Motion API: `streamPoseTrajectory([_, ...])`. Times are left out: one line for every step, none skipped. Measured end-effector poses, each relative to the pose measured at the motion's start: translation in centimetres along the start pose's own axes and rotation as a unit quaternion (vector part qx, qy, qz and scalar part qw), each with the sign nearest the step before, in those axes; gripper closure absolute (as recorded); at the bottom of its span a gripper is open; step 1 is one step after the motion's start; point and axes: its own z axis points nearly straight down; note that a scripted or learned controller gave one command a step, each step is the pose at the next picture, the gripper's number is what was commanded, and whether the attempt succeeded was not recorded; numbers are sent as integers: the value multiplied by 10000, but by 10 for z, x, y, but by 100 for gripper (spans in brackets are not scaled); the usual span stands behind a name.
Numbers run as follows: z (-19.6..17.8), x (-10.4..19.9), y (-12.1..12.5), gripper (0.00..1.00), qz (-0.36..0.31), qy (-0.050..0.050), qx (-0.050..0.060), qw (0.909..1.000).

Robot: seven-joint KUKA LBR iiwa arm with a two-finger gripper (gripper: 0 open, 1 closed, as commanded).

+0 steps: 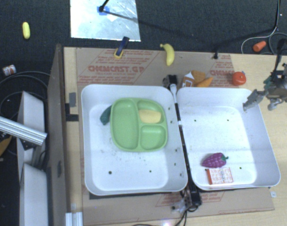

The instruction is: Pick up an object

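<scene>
My gripper (pixel 262 102) hangs over the far right corner of the right bin (pixel 261 140), its two fingers spread open with nothing between them. In that bin, near the front, lie a purple bunch of grapes (pixel 214 160) and a small red and white card (pixel 219 175), well to the left of and nearer than the gripper. The left bin (pixel 94 173) holds a green divided plate (pixel 134 135) with a yellow piece (pixel 149 115) in its upper right compartment. A dark green item (pixel 106 115) lies against the plate's left edge.
Behind the bins on the cardboard lie a banana (pixel 169 54), an orange carrot-like piece (pixel 202 81) and a red tomato (pixel 238 78). A black clip (pixel 171 81) sits at the seam between the bins. Cables run over the floor at the far right.
</scene>
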Motion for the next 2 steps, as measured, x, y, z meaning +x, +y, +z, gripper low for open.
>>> streamPoseTrajectory([6,23,-99,0,5,13,11,10000])
streamPoseTrajectory([129,76,-91,0,-40,27,30,10000])
